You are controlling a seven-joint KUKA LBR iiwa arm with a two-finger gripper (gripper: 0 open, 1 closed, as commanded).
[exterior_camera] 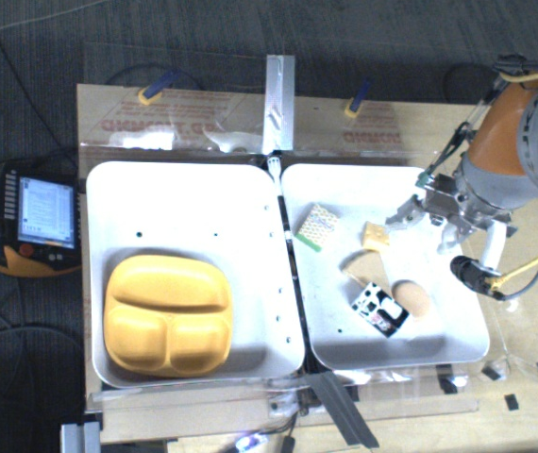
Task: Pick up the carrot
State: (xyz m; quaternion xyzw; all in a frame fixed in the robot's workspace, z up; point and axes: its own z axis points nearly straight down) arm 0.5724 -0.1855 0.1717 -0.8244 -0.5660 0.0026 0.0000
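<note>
Over at the right bin (439,343), struggling to read the gripper (431,217). Just making out a tangle of grey metal bits hovering above the bin's far right part, so really not able to tell whether it's spread or pressed together. Also watching the arm (507,144) getting chopped off by the right edge, orange band included.

Having a hard time picking out the carrot too. Can't tell which of the small bits lying in that bin it would be, everything being tiny and a bit blurry. Closest in colour, eyeing a smooth tan-orange oval (412,298) near the front, sitting just beside a boxy black-and-white block (379,310) with markings too small to read.

Further back, spotting:
- a flat speckled pad (318,225) with a green edge, near the divider
- a pale yellow chunk (375,235), roughly square
- a cream wedge (360,266) between the chunk and the block

Moving on to the left bin (175,206), looking at a big glossy yellow loaf (167,310), rounded and puffy with creases splitting it into lobes, crowding the front wall.

Behind both bins, noticing crinkly clear plastic (175,125) with lettering too faint to read.
</note>
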